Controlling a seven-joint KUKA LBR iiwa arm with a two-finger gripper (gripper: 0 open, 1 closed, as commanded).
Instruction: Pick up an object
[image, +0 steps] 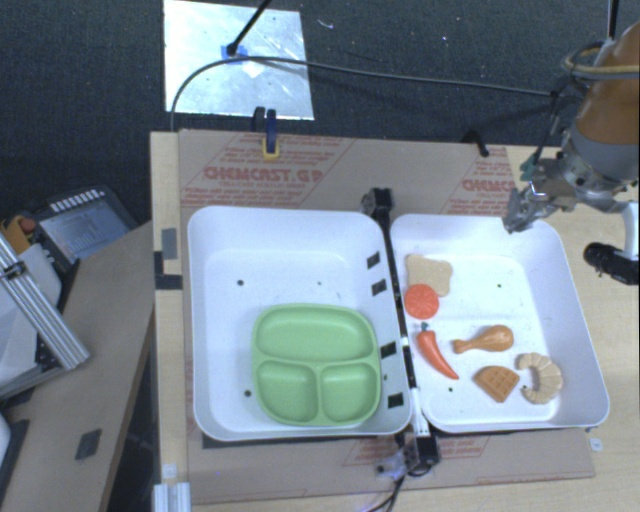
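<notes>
The arm (607, 110) is cut off by the right edge, so most of it lies out of frame. Its hand (520, 212) is blurred and small, leaving the fingers impossible to make out. The grey device (75, 230) at left is too indistinct to identify.

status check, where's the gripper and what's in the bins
Gripper above right bin's far rim, nothing between its fingers. Orange toy drumstick, red chili pepper, red tomato slice untouched. Green divided plate in left bin.
</notes>
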